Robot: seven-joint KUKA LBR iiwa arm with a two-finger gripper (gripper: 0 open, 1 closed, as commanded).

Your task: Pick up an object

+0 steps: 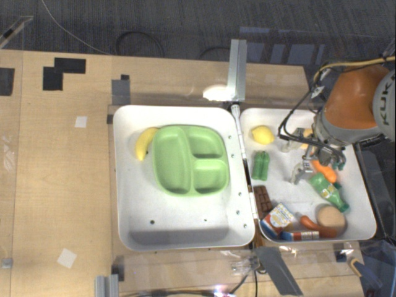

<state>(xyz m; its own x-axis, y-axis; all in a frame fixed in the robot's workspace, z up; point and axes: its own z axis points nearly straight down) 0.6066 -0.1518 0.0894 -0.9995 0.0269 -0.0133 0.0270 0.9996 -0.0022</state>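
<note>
While the grey arm (356, 107) with its orange band reaches in over the right bin (370, 224), the claw (307, 169) hangs low above the bin floor, just beside an orange carrot (324, 169) and a green bottle (328, 190); I cannot tell whether it is spread or pinching anything. A lemon (262, 135), a green block (261, 165), a chocolate bar (264, 200), a small carton (279, 216) and a brown round object (330, 219) also lie in that bin. In the left bin (133, 221) on the tabletop (55, 184), a banana (145, 143) touches a green divided tray (189, 159).
</note>
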